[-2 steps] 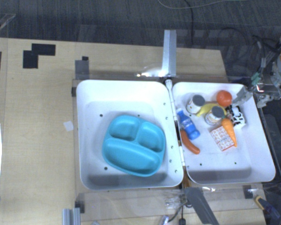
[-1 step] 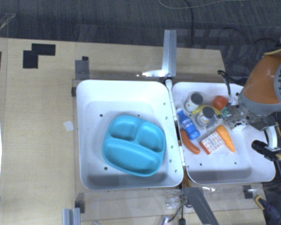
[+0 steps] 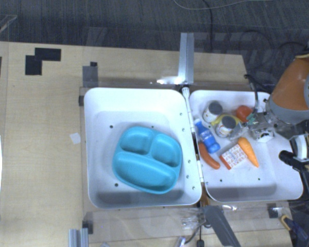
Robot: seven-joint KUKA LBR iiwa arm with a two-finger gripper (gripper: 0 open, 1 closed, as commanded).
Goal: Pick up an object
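From the fixed camera above the bench, 2 shallow white bins sit side by side, and the metal post (image 3: pixel 187 58) rising at their shared far edge serves as the landmark for everything here. To the near left of that post lies the left bin (image 3: pixel 98 138), which holds 1 blue divided plate (image 3: pixel 147 159) with 3 compartments, lying flat and slightly turned. To the near right of the post lies the right bin (image 3: pixel 278 184), where the small objects crowd the half closest to the post. Nearest the post on that side is a small round tin (image 3: pixel 213 109), and just beside it, a little further from the post, a second round can (image 3: pixel 227 125) with a yellowish rim. A blue bottle (image 3: pixel 206 137) lies on its side along the bin wall that runs down from the post, and a red-orange sausage-shaped toy (image 3: pixel 209 159) lies just past it, further from the post. A small red and white packet (image 3: pixel 234 156) lies beside an orange carrot (image 3: pixel 249 152), the 2 touching or nearly so. A red-orange rounded item (image 3: pixel 243 112) sits right of the cans, well right of the post. The arm, grey with an orange band (image 3: pixel 298 81), comes in far right of the post, and its gripper (image 3: pixel 258 122) hangs low over the bin between the red-orange item and the carrot; how it is set cannot be told
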